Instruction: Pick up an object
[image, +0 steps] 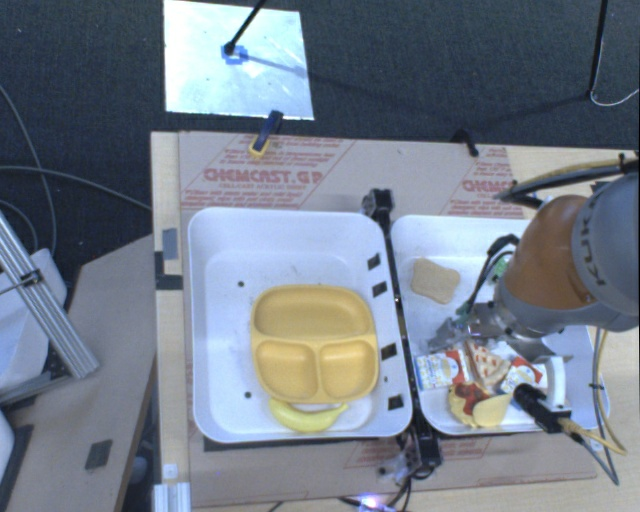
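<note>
In the right bin: the arm (560, 265) comes in from the right and bends down over a pile of toy food.
Gripper: the gripper (470, 330) is low in the right bin (420, 240), just above the pile. I cannot tell how it is set or if it has hold of anything.
Pile: a pizza slice (487, 365) lies near the front of the right bin, with a small white packet (435, 372) on its left and a yellow piece (480, 410) in front.
Bread: a tan slice of bread (435, 281) lies flat near the back of the right bin, apart from the pile.
Left bin: the left bin (225, 250) holds a yellow tray (315, 340) with three parts.
Banana: a banana (305, 415) lies at the front edge of the yellow tray, touching it.
Bench: both bins sit side by side on a brown board (300, 170).
</note>
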